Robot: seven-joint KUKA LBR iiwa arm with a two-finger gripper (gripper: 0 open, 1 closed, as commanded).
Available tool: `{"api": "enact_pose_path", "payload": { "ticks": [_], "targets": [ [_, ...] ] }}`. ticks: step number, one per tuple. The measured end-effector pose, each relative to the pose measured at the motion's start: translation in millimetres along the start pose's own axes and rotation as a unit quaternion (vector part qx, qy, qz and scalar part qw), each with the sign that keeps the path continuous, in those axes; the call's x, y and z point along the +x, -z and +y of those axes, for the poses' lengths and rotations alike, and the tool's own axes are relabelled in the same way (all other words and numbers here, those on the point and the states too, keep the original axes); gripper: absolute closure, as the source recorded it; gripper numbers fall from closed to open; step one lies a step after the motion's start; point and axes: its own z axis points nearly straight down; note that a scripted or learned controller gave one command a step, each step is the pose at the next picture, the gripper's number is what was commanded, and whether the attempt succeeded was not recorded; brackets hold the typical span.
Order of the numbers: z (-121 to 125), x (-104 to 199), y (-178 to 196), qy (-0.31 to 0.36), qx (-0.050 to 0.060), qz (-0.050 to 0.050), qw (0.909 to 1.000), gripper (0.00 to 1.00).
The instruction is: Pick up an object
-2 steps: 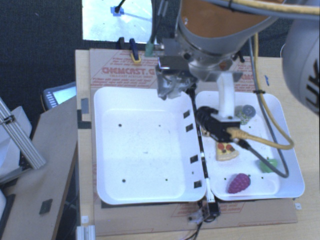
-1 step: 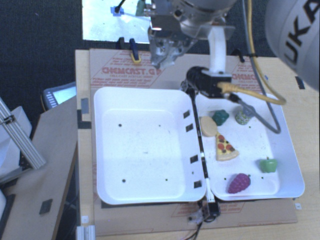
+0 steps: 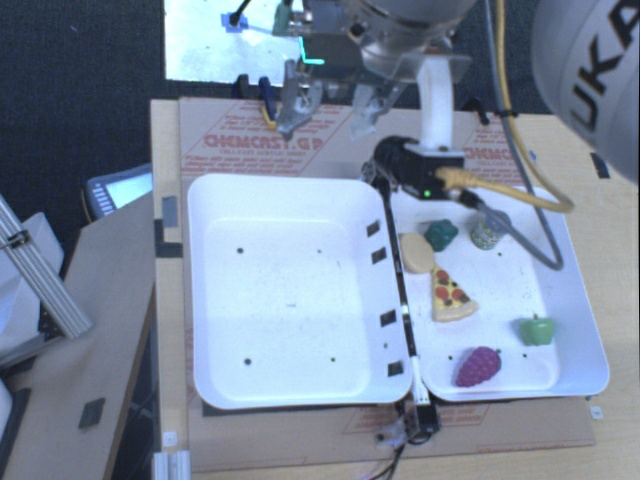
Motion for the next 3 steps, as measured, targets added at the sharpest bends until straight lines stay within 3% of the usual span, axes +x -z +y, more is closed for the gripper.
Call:
{"api": "enact_pose_path", "payload": {
  "ticks": [1,2,3],
  "targets": [
    [0.3,0.1,11.5,0.002,-0.001,0.001,1.0,1.0],
    [0.2,0.1,11.1,0.003,-0.001,0.0,1.0,0.0],
    [0.6,0.2,22.2,0.004,-0.002,0.001,1.0,1.0]
  ]
}}
